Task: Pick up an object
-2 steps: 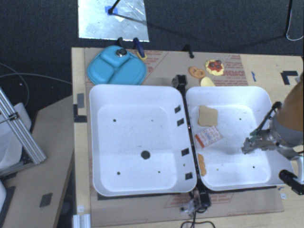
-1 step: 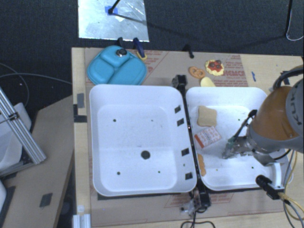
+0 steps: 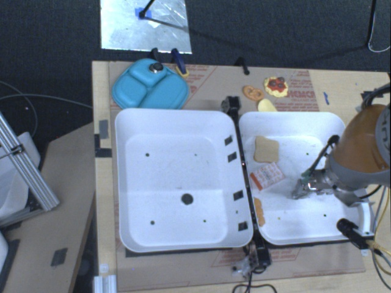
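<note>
My gripper [image 3: 301, 189] hangs low over the middle of the right bin [image 3: 293, 234], at the end of the grey and orange arm [image 3: 366, 154]. Nothing visible is caught in it. A white and red packet [image 3: 267, 176] lies just to its left on the bin floor. A tan square slice [image 3: 266, 149] rests farther back. An orange strip [image 3: 259, 212] lies against the bin's left wall. In the left bin [image 3: 131, 163] a small dark round piece [image 3: 187, 199] sits near the middle.
Behind the bins on the bench lie a blue divided tray [image 3: 151, 85], a pretzel-like toy [image 3: 252, 93], a round red-topped toy [image 3: 276, 86] and a yellow piece [image 3: 266, 105]. A silver sheet [image 3: 145, 16] lies farther back.
</note>
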Tool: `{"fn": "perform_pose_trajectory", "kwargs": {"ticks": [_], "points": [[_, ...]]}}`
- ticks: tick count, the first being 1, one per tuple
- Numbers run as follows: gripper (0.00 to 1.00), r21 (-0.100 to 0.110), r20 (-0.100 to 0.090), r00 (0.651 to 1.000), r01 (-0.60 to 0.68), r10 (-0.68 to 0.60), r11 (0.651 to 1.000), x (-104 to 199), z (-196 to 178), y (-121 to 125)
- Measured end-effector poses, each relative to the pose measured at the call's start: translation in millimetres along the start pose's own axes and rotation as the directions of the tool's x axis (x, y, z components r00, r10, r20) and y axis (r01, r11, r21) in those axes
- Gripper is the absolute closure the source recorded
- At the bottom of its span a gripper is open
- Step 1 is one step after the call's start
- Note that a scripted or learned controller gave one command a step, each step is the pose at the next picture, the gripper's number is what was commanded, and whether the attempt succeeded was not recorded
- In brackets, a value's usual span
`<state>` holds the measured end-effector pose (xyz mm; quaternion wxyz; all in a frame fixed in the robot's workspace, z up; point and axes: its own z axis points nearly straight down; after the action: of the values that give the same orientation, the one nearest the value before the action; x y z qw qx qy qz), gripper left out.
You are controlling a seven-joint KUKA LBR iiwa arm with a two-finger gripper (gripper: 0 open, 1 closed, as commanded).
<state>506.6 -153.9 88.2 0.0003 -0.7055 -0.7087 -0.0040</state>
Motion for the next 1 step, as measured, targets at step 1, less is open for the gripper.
{"fn": "perform_pose_trajectory", "kwargs": {"ticks": [1], "points": [[1.00, -0.005, 0.009, 1.000, 0.005, -0.005, 1.000, 61.8, 1.5, 51.7]]}}
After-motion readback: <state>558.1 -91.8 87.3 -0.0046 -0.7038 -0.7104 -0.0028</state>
